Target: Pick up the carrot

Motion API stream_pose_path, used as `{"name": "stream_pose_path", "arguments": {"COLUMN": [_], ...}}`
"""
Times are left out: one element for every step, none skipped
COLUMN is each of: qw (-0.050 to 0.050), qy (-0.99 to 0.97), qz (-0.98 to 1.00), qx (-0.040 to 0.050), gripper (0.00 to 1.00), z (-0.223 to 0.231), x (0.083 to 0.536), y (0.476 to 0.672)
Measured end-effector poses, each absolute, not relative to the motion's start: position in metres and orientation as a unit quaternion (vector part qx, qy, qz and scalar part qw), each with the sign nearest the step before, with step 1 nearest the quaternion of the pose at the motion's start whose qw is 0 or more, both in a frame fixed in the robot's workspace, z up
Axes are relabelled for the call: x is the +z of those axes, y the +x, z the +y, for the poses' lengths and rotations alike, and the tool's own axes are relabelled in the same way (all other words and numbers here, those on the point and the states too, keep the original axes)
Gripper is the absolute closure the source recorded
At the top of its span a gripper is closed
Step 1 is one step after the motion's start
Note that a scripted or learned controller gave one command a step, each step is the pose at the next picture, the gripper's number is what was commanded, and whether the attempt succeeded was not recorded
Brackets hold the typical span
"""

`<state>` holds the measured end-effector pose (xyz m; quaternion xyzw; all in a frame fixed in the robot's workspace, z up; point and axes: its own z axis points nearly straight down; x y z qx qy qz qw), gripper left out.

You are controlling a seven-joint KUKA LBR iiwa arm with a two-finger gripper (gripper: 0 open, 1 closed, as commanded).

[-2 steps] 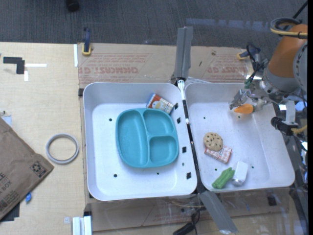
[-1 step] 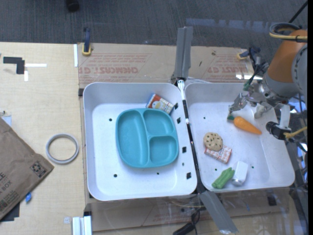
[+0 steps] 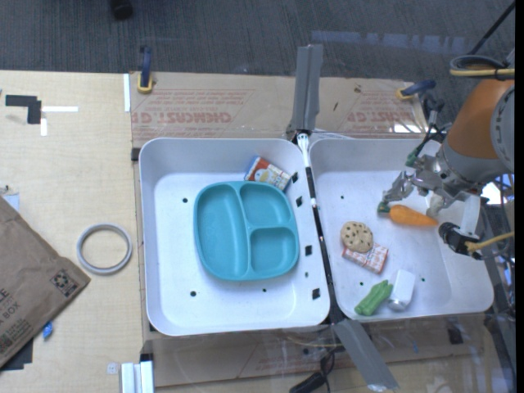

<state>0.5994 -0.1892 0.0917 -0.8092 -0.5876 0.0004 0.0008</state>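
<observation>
gripper (image 3: 407,193) just above carrot (image 3: 412,216) (right bin (image 3: 471,301))

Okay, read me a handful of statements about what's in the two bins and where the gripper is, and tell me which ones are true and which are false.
1. The carrot lies in the right bin. True.
2. The blue divided plate sits in the right bin. False: it sits in the left bin.
3. The cookie lies in the same bin as the carrot. True.
4. The gripper is over the left bin. False: it is over the right bin, just above the carrot in the picture.
5. The green vegetable lies on the blue plate. False: it lies on the right bin's floor, beside a white object.
</observation>
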Motion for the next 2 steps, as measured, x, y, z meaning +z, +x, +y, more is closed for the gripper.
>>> {"name": "stream_pose_path", "arguments": {"qw": [0.001,0.001], "qy": [-0.773,-0.774], "qz": [-0.635,-0.633], "qx": [0.0006,0.0007], "gripper": [0.0,1.0], "z": [-0.1748,-0.176], "x": [0.0917,0.1008], "y": [0.5724,0.5723]}}
